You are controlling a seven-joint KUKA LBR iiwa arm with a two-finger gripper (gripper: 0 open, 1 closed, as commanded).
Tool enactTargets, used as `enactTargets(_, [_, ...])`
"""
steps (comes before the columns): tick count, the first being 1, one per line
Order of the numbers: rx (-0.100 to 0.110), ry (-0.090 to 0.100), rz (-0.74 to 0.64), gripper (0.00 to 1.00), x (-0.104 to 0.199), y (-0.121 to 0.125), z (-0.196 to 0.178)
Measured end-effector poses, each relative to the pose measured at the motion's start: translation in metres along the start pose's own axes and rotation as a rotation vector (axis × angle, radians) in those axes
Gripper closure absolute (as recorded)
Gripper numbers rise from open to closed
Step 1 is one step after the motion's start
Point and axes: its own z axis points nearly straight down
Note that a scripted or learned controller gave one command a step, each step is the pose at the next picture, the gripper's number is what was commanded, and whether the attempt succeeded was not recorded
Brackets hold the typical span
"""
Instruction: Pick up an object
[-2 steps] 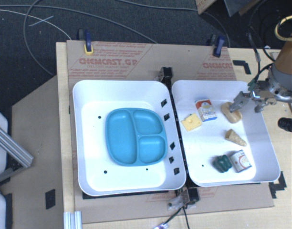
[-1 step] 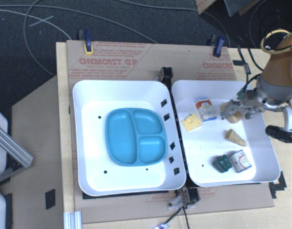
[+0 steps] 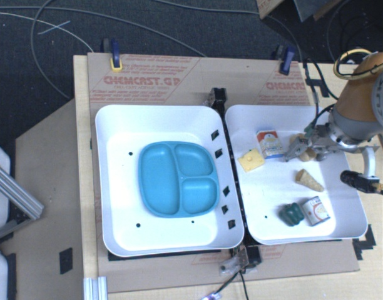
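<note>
In the right bin (image 3: 342, 230) lie several small objects. A red and white packet (image 3: 268, 144) lies at the back, with a yellow wedge (image 3: 251, 161) just left of it. A tan wedge (image 3: 310, 180) rests mid-bin. At the front sit a dark green object (image 3: 291, 214) and a small can (image 3: 316, 210) on its side, touching each other. My gripper (image 3: 306, 150) hangs low over the bin's back right part, just right of the packet and above the tan wedge. Nothing is seen held in it.
The left bin (image 3: 116, 167) holds a blue divided plate (image 3: 178, 179). A black clamp strip (image 3: 224, 167) runs between the bins. The grey arm (image 3: 360, 108) comes in over the right bin's right rim. Cables (image 3: 316, 86) lie behind the bench.
</note>
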Motion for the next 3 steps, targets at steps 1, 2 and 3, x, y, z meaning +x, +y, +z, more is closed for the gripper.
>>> enactTargets(1, [-0.003,-0.001,0.000,1.00,0.000,0.001,-0.013])
enactTargets(2, [-0.009,-0.003,0.000,1.00,-0.001,0.003,-0.057])
enactTargets(3, [-0.010,-0.004,-0.001,1.00,0.002,0.001,-0.102])
